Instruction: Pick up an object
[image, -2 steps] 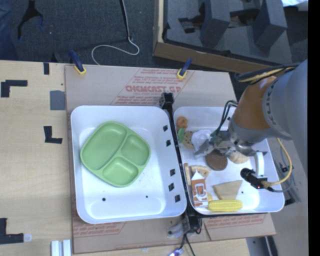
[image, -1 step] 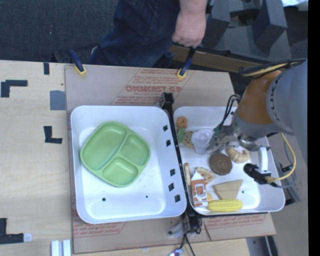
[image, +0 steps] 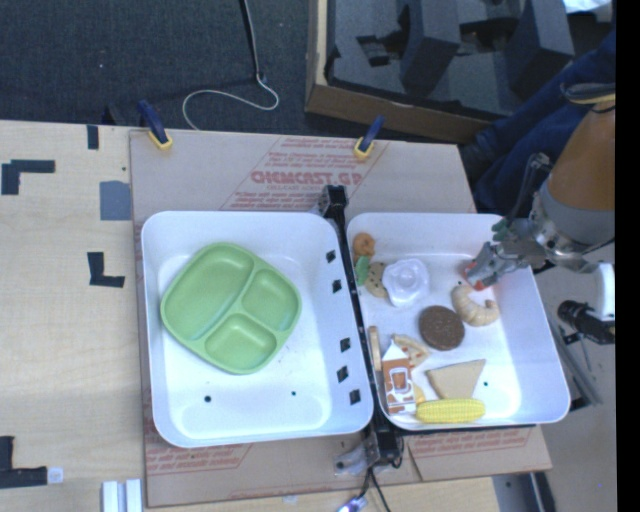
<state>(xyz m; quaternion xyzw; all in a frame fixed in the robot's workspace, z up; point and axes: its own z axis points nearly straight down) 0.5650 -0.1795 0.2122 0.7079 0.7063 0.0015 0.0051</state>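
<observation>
Gripper (image: 483, 272) of the grey KUKA arm hangs low over the right bin (image: 545, 330), just above a pale croissant-shaped pastry (image: 476, 305) near that bin's right side; whether the hand is spread or pressed together cannot be told from this slanted overhead view, and nothing can be seen held in it. Candidates for the pick crowd the same bin: a round brown patty (image: 441, 327) just left of the pastry, a white lidded cup (image: 406, 280) further left, a tan wedge of bread (image: 457, 379) and a yellow corn cob (image: 450, 409) near the front edge, with a small orange-and-white carton (image: 397, 384) beside them. A green divided plate (image: 231, 307) lies alone in the left bin (image: 170, 400). With the pastry nearest, a clean grasp would likely mean centring over its thickest part, straddling the narrow width, and descending straight so the patty alongside is not nudged. Its curved, smooth surface may slip, so a slow, vertical lift seems prudent.
</observation>
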